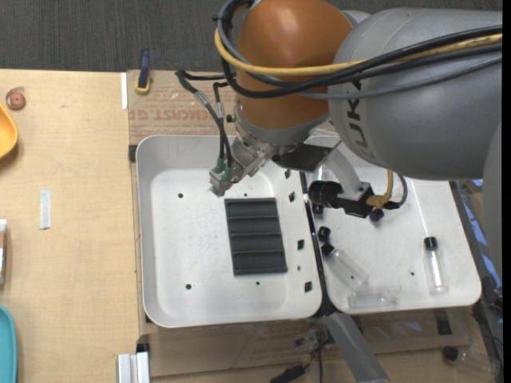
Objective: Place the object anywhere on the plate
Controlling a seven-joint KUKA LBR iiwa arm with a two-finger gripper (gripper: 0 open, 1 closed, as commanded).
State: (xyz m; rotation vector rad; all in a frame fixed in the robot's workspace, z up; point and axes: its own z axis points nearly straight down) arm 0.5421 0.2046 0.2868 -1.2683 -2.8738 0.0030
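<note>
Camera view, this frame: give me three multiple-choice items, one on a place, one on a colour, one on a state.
1. Where does the dark ribbed plate lie?
A. Left bin
B. Right bin
C. Wooden bench

2. What colour is the arm's big rounded joint?
A. Blue
B. Orange
C. Green

3. How do the clear vials in the right bin lie?
A. Stacked upright
B. On their sides
C. On the plate

Answers: 1 A, it sits on the left bin floor. 2 B, the dome is orange. 3 B, one vial and another lie flat on the floor.
</note>
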